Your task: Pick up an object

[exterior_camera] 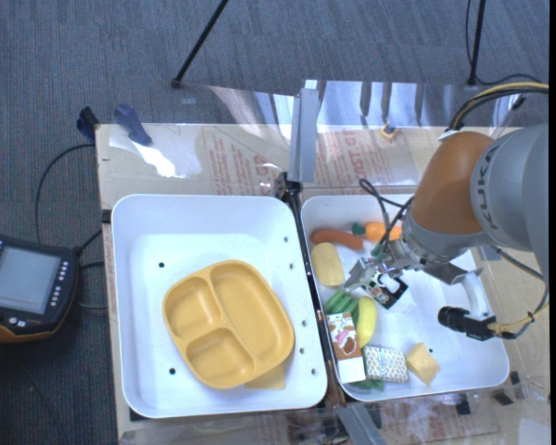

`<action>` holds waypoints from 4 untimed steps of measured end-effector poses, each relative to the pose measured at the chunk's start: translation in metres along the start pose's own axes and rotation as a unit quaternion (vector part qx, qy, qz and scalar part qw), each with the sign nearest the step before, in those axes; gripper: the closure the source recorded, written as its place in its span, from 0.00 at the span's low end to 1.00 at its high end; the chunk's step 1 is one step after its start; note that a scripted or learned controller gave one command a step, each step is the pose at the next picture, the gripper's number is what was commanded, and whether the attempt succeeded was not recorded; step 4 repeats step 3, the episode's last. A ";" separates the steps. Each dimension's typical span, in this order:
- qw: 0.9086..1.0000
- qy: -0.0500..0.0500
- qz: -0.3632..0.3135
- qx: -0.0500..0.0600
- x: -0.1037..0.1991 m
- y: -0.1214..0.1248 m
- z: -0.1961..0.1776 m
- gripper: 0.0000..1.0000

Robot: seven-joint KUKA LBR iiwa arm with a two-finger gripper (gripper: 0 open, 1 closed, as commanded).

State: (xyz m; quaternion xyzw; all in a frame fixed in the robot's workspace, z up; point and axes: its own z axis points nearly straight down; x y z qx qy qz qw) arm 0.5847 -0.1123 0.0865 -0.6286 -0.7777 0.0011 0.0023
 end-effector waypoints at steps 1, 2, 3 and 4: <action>1.000 0.001 0.002 0.001 0.000 0.000 -0.009 1.00; 1.000 -0.001 0.019 -0.004 0.063 0.042 -0.115 1.00; 1.000 0.000 -0.020 0.001 0.072 0.057 -0.098 1.00; 1.000 0.000 -0.020 0.001 0.072 0.057 -0.098 1.00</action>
